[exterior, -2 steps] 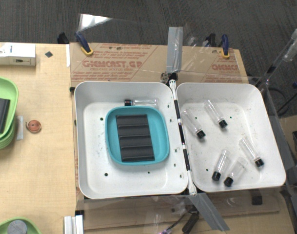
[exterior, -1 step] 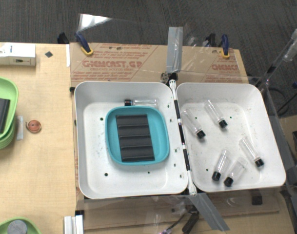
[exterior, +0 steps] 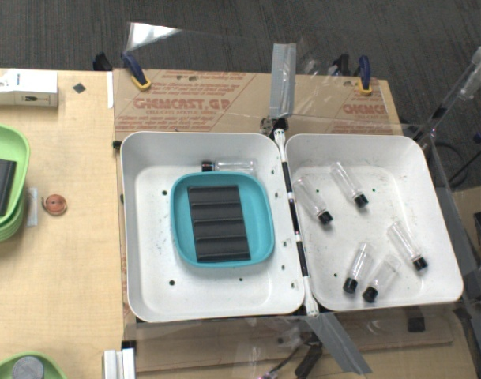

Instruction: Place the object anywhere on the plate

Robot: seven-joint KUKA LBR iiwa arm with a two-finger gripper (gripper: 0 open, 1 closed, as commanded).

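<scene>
A teal square plate lies in the left white bin, with a black ridged insert covering its middle. Just beyond the plate's far edge, a clear tube with a black cap rests flat on the bin floor, cap pointing left. Several more clear tubes with black caps are scattered in the right bin, among them one near the divider, one further back and one at the right.
Two tubes lie close together near the right bin's front wall. A green tray and a small round orange piece sit on the wooden bench at left. Cardboard is clamped behind the bins.
</scene>
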